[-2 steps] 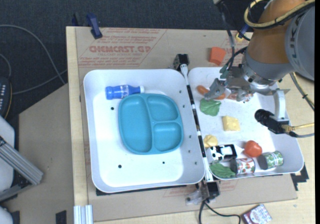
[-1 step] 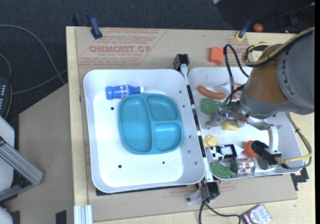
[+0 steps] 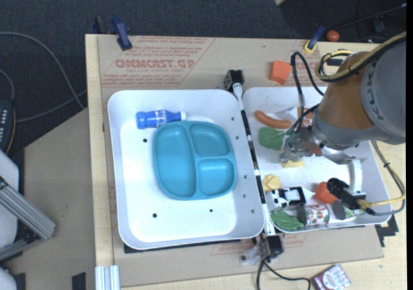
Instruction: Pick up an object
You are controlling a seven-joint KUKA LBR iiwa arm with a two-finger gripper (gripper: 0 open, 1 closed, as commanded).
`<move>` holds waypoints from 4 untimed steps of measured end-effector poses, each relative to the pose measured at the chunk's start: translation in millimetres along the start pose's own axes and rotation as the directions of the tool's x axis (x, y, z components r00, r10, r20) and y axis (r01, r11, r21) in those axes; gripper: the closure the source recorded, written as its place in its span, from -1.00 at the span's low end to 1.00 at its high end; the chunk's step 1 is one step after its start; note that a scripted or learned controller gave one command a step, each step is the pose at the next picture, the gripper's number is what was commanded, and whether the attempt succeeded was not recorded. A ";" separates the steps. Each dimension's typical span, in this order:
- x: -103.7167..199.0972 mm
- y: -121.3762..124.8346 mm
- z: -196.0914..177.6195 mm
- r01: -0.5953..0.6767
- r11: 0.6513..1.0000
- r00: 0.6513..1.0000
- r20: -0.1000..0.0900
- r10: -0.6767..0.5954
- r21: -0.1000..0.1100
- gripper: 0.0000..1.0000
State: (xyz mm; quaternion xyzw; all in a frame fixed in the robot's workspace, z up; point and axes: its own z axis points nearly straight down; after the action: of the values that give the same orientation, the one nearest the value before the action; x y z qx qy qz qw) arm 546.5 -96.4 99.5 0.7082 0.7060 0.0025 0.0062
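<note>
My gripper [image 3: 292, 150] is lowered into the right bin [image 3: 258, 98], near its left-middle. Its tips are just above a small yellow piece [image 3: 293, 163] and right beside a green object [image 3: 271, 137]. An orange-red sausage [image 3: 272, 119] lies behind them. At the front of the bin lie a black-and-white toy [image 3: 286, 197], a green leafy item [image 3: 288, 219], a red-and-white can [image 3: 315, 215] and an orange-red object [image 3: 322, 192]. The arm hides the bin's right half.
The left bin [image 3: 129, 211] holds a blue divided plate [image 3: 193, 158] and a small blue bottle [image 3: 158, 118] behind it. An orange block [image 3: 279, 72] sits on the bench behind the right bin. A black divider bar [image 3: 248, 146] runs between the bins.
</note>
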 end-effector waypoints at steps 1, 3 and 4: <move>60.2 5.8 -85.9 0.005 1.000 1.000 -0.006 -0.005 0.011 1.00; -6.5 12.6 15.4 0.002 1.000 1.000 -0.005 -0.002 0.013 -1.00; -5.3 16.9 0.4 0.004 1.000 1.000 -0.005 -0.004 0.001 1.00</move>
State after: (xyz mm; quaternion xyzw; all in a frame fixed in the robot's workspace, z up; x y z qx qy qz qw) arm 563.4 -101.8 99.4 0.7067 0.7075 0.0037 0.0040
